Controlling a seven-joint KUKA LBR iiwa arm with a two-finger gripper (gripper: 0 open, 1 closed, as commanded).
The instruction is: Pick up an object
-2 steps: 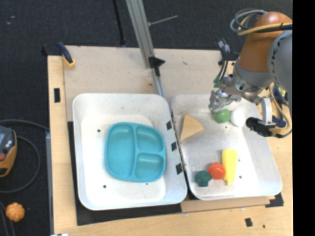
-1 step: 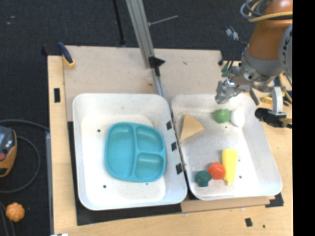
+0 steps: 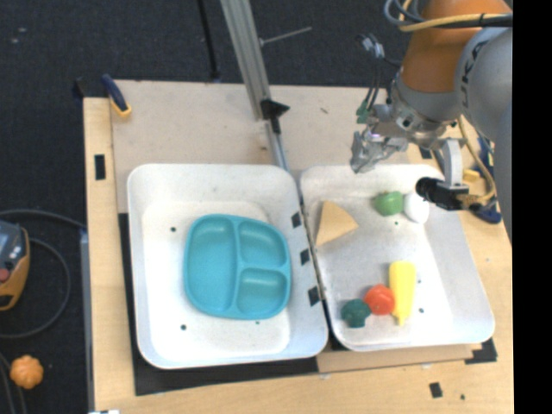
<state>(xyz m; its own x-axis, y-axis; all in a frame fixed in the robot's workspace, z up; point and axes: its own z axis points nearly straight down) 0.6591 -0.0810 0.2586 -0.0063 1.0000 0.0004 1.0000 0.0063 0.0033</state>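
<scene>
My gripper (image 3: 366,158) hangs above the far edge of the right bin (image 3: 448,317), with nothing seen between its fingers. In that bin lie a tan wedge (image 3: 333,222) near the left wall, a green round piece (image 3: 389,203) and a white round piece (image 3: 417,210) toward the back. Near the front sit a yellow piece (image 3: 402,290), a red-orange piece (image 3: 379,299) and a dark green piece (image 3: 354,312). The gripper is up and behind all of them, closest to the green round piece.
The left bin (image 3: 159,192) holds a teal divided plate (image 3: 237,266). A metal post (image 3: 251,67) rises behind the bins, between them. An orange ball (image 3: 26,370) lies off the bench at the lower left.
</scene>
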